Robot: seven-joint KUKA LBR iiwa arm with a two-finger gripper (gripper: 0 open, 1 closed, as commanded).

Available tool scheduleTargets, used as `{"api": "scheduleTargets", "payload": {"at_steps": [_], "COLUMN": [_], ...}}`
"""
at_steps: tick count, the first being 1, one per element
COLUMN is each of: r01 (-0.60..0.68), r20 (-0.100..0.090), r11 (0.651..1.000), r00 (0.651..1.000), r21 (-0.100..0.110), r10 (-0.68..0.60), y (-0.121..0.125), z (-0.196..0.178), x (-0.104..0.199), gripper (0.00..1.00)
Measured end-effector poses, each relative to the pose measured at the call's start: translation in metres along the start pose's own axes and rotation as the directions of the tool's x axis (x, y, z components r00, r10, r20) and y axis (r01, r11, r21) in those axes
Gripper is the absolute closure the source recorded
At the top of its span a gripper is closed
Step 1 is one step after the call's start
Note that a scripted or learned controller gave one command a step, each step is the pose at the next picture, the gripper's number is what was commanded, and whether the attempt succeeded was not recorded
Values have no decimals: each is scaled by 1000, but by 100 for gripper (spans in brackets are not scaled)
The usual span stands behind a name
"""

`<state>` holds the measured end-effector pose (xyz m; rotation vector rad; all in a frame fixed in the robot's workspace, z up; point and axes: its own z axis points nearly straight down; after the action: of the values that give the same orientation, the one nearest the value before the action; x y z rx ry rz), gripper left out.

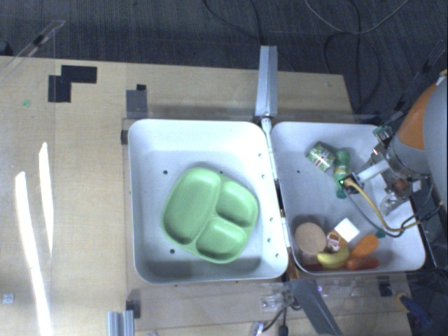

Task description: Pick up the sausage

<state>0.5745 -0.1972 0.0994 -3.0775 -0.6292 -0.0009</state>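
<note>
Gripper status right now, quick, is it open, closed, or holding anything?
Gripper: over the right bin, beside the green can; open or closed cannot be told, and nothing is seen held. The sausage lies at the bin's near edge.

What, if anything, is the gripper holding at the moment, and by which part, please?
It cannot be told: the gripper sits over the right bin, but nothing is visibly between its fingertips. The sausage lies at the bin's near edge.

Pale wooden bench (70,208), dark, seemingly carpeted floor (140,12), black cables (238,5)
</note>
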Motion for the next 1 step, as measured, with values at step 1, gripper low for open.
{"api": "scheduleTargets", "payload": {"at_steps": [1], "r01": [9], "r20": [-4], "r11": [1000], "r00": [1000], "r21": [-3], "r10": [-9], "y": [40], "z": [-25], "x": [79], "gripper": [0]}}
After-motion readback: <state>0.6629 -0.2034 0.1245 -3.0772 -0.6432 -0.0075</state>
